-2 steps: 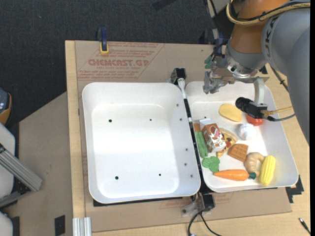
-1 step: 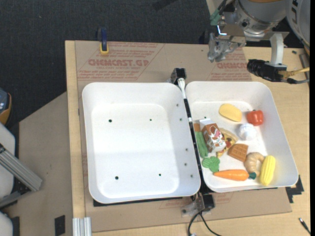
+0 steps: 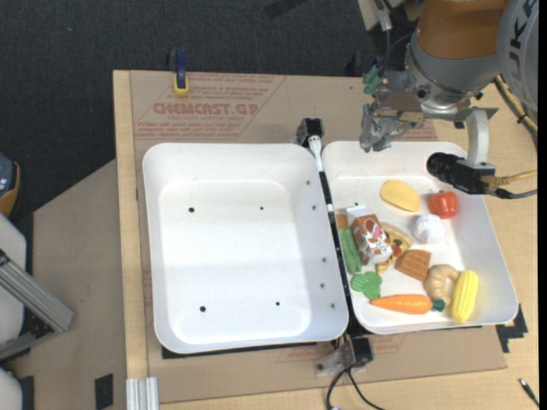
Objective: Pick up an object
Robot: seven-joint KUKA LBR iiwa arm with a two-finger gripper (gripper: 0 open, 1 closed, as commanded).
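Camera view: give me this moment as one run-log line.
end effector: above right bin far edge, nothing held | toy food: clustered in right bin | carrot: near edge

Bench fittings and surroundings around the two bins

A brown cardboard sheet [image 3: 214, 101] printed with red lettering covered the bench at the centre of the frame, and a blue-and-yellow clamp [image 3: 179, 69] gripped its upper left edge. A black clip [image 3: 309, 130] sat at the upper centre, where the two bins met, and another black clip with a cable [image 3: 352, 354] lay at the lower centre. A dark carpeted floor [image 3: 85, 24] filled the upper left of the frame. A silver aluminium rail [image 3: 34, 295] crossed the lower left at a slant. A light wooden surface [image 3: 523, 229] showed along the right side.
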